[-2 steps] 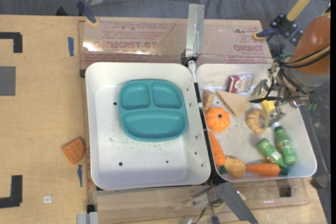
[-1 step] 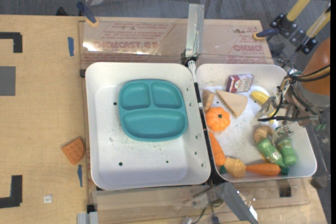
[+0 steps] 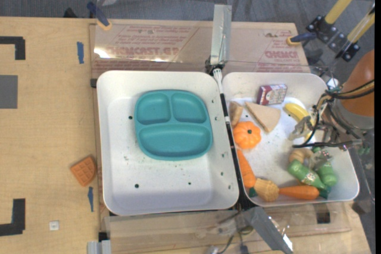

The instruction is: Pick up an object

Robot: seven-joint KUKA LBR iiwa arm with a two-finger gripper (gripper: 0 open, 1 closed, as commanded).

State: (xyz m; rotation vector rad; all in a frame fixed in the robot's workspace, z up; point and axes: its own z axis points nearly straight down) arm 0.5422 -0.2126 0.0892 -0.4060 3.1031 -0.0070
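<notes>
The right bin (image 3: 348, 190) holds several toy foods. A red and white carton (image 3: 271, 94) lies at the back, with a tan sandwich wedge (image 3: 265, 115) and a yellow banana (image 3: 296, 110) just in front of it. An orange pumpkin (image 3: 247, 135) sits by the left wall. A carrot (image 3: 299, 192), a corn piece (image 3: 265, 189) and green pieces (image 3: 306, 173) lie along the front. My gripper (image 3: 311, 131) hangs low over the bin's right side, between the banana and the green pieces, right beside a small tan piece (image 3: 297, 156).
The left bin (image 3: 113, 187) carries a teal divided plate (image 3: 172, 123). A second carrot (image 3: 246, 171) lies against the wall between the bins. On the wooden bench (image 3: 41, 128) left of the bins lies an orange waffle toy (image 3: 83, 171). Yellow-handled clamps (image 3: 333, 27) stand at the back right.
</notes>
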